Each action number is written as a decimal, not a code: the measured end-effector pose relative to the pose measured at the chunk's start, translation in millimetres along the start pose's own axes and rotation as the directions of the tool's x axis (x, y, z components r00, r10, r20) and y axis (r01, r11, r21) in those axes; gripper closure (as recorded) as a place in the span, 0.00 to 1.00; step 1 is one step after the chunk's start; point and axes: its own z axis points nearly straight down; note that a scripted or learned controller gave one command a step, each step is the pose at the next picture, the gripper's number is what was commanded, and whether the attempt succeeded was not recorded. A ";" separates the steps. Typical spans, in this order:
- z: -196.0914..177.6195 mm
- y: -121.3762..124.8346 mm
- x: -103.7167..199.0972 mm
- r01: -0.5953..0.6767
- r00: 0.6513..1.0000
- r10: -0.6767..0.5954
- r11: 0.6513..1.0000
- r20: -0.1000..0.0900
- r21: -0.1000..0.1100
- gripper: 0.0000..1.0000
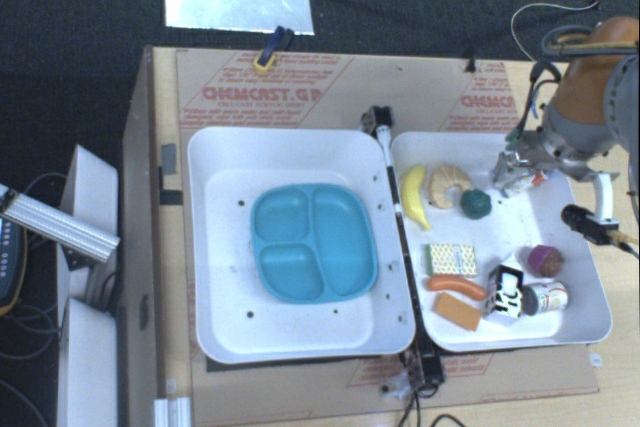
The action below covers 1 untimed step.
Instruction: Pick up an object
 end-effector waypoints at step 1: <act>-11.3 1.2 -0.3 0.003 1.000 -0.003 1.000 0.002 -0.004 1.00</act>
